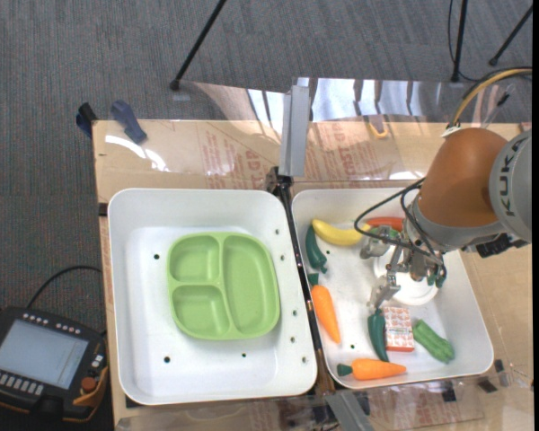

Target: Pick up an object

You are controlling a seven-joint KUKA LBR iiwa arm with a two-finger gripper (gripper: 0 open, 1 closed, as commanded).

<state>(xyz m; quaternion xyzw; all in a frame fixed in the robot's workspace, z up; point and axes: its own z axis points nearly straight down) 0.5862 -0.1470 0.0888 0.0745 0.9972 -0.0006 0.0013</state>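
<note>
Banana lies left of the end effector, whose finger state I cannot tell.

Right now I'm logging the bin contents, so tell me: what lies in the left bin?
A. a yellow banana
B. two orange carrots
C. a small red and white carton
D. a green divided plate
D: the green divided plate lies alone in the left bin, while the banana, the carrots and the carton all lie in the right bin.
</note>
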